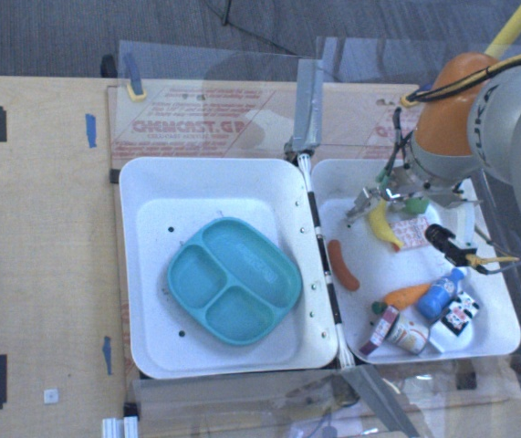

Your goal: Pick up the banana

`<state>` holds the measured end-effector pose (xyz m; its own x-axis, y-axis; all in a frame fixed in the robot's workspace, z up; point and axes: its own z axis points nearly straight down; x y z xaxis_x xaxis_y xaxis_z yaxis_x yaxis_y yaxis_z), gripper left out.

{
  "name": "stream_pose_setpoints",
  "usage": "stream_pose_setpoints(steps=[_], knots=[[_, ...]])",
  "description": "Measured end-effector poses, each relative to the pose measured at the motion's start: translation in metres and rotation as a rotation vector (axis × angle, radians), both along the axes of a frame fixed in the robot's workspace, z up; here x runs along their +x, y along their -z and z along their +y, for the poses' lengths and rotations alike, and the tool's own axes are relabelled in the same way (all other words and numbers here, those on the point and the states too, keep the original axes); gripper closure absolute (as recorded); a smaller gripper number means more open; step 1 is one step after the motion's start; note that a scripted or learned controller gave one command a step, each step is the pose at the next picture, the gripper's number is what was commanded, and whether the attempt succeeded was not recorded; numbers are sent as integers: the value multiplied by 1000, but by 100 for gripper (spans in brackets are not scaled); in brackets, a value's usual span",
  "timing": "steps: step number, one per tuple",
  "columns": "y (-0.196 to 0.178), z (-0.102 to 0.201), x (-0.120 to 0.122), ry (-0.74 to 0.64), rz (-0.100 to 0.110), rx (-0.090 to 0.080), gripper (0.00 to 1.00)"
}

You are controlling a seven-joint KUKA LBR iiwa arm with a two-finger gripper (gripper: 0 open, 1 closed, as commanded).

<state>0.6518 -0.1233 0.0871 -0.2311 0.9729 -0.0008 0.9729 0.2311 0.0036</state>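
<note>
Camera view, landmark: the hinge strip (319,254) between the two bins.

Nearest items: small bottle (380,328) with a red cap and a jar (410,337), at the lower edge of the right bin (502,340), just right of the strip's near end.
Bins: two, white, side by side; left bin (141,185) left of the strip, the other right of it.
Plate: one, teal, three compartments (234,279), in the left bin, close to the strip.
Sausage: one, red (342,265), just right of the strip, about midway along it.
Carrot: one, orange (407,295), right of the sausage.
Blue bottle: one (442,297), touching the carrot's right end.
Banana: one, yellow (384,226), in the right bin's upper half, right of the strip and above the sausage.
Banana axis: long axis runs from upper left to lower right, slightly curved; lower tip points away from the strip.
Arm: one, grey with orange band (452,108), over the right bin's far corner.
Gripper: one (376,199), at the banana's upper end; whether it grasps the fruit cannot be told.
</note>
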Motion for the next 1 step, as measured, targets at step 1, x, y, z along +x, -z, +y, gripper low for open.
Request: stream_pose_setpoints(steps=[1], knots=[[-13, -1, 2, 0, -7, -3, 100]])
